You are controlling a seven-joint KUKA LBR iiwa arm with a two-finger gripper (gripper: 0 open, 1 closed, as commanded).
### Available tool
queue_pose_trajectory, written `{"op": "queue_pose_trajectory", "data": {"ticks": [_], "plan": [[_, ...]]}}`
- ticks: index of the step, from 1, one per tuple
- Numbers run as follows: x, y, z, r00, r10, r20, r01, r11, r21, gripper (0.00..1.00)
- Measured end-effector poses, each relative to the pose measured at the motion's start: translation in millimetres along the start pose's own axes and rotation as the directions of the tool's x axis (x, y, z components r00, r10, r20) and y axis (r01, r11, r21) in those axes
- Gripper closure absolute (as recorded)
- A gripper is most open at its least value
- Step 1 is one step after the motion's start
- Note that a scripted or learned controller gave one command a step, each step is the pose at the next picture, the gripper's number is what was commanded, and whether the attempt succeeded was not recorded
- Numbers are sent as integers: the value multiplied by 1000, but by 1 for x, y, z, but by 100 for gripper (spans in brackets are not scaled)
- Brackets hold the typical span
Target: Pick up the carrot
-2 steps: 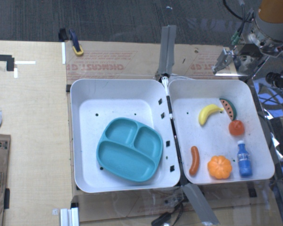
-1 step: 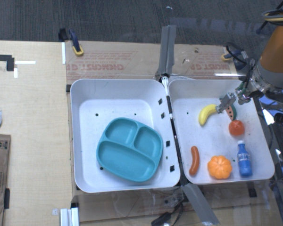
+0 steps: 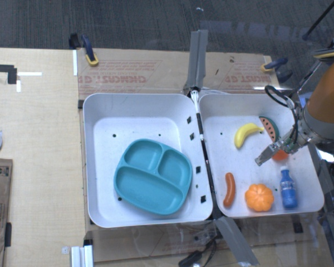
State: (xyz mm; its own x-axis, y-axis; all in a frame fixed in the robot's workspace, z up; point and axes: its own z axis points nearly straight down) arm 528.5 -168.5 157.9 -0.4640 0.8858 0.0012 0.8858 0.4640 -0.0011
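Note:
The carrot shows as a small orange-red piece on the floor of the right bin, near its right wall. Most of it is hidden under my gripper, which reaches in low from the right, directly over it. The gripper's grey tip points left and down towards the bin's middle. Whether the carrot is in its grasp or just lying beneath it cannot be made out.
In the right bin lie a banana, a watermelon slice, a red sausage, an orange fruit and a blue bottle. The left bin holds a teal divided plate.

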Motion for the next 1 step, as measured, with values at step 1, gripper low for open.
{"op": "queue_pose_trajectory", "data": {"ticks": [1], "plan": [[0, 0, 0, 1000, 0, 0, 0, 1000, 0, 0]]}}
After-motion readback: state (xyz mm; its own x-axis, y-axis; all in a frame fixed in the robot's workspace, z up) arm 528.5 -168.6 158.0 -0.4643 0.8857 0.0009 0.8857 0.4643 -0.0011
